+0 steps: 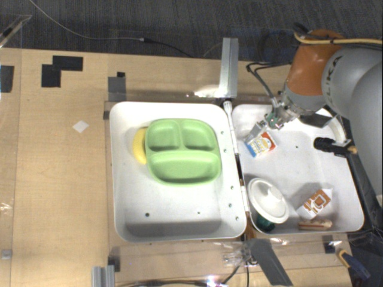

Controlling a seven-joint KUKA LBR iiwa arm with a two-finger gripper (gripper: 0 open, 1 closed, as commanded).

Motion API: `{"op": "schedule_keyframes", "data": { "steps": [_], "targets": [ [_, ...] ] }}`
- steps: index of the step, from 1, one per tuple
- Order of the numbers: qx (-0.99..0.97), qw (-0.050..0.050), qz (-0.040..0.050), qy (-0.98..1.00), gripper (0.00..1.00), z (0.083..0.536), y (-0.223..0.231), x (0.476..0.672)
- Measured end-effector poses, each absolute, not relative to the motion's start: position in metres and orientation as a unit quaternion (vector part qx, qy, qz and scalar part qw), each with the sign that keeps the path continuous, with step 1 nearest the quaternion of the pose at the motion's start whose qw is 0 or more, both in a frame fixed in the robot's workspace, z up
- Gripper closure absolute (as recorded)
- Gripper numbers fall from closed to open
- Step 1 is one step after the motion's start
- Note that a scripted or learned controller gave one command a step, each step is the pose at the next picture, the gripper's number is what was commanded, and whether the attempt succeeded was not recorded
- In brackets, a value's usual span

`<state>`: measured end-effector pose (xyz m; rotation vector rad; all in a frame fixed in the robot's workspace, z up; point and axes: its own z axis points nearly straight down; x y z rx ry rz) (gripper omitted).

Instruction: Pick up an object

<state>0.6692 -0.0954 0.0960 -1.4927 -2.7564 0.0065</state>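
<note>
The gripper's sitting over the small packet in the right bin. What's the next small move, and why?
Probably a short, straight lift to test the grasp. The gripper sits at the upper end of the small blue, white and orange packet, which lies away from the white bowl and the bin wall. Whether it actually holds the packet is not clear from this view.

Robot lab: KUKA arm (353, 70), bench (54, 178) w/ white bins (173, 226)

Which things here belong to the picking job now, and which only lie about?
Job: claw, just above the blue and white packet in the right bin.

Lying about: green tray, yellow thing under its edge, white bowl, orange carton, brown stick, left bin.
</note>
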Motion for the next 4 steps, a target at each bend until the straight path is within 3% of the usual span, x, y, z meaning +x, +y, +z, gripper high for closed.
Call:
{"op": "schedule_keyframes", "data": {
  "steps": [1,2,3,4],
  "targets": [
    [-0.488,-0.011,-0.0059,-0.873,0.00,0.096,-0.105,0.639],
    [-0.492,-0.004,-0.0020,-0.871,0.00,0.088,-0.094,0.606],
    [-0.491,-0.014,-0.0075,-0.871,1.00,0.108,-0.094,0.613],
    [-0.528,-0.003,-0.0024,-0.849,1.00,0.187,-0.023,0.647]
  ]
}}
